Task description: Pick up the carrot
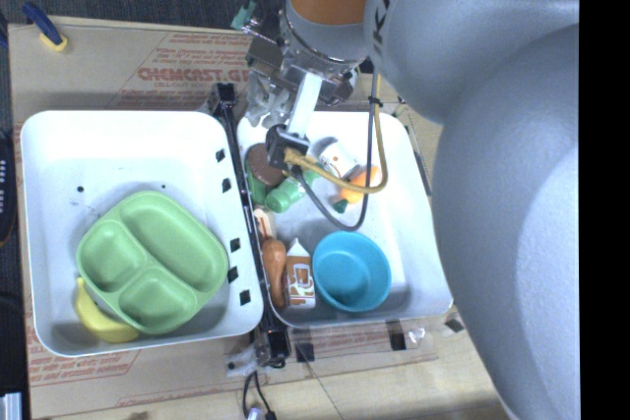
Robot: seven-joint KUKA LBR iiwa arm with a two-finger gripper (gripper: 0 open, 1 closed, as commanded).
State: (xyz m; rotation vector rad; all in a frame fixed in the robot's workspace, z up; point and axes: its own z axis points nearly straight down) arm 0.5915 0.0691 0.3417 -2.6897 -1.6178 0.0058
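Gripper (pixel 279 145) hangs over the right bin (pixel 418 211), low among clutter at its far left corner; I cannot tell its state. Carrot (pixel 359 180) lies just right of it, beyond the blue bowl (pixel 350 271). Green tray (pixel 153 259) sits in the left bin (pixel 59 143).

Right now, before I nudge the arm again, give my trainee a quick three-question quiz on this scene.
1. True or false: the green divided plate lies in the left bin.
2. Which bin holds the blue bowl? A) left B) right
3. The gripper hovers over the ____ bin.

Key: 1 true. 2 B, the right bin. 3 right; it hangs near the bin's far end, beside the small orange piece that may be the carrot, with nothing visibly held.
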